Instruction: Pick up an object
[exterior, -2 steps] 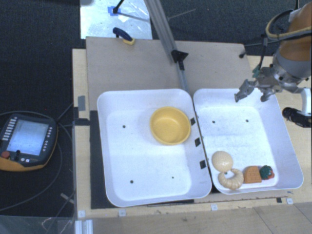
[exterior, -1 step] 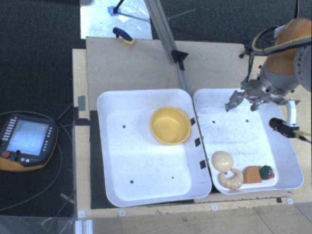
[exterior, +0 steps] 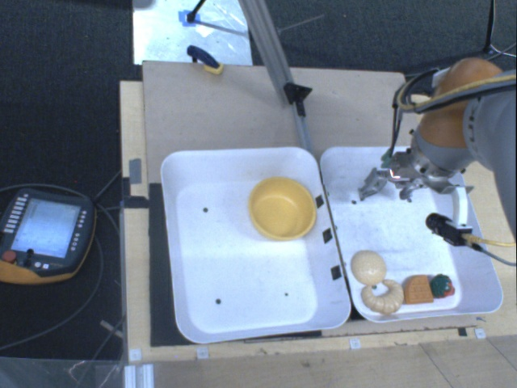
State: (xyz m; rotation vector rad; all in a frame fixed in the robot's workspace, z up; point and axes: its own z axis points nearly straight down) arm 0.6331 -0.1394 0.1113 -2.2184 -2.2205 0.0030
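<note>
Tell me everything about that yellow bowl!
The bowl is round, plain yellow and looks like smooth plastic. It sits upright with its open side up, and nothing shows inside it. It rests on the floor of the left bin, near that bin's upper right corner, close to the right bin. Nothing else touches it; the claw is over the right bin, away from it.

Arm cut off at right edge

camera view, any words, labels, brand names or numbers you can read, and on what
No text reads clearly here.
Teach pendant left of the bench: its lit screen and buttons are too small and blurred to read.
Yellow bowl, left bin, right bin and the gripper: no lettering that can be made out.
</note>
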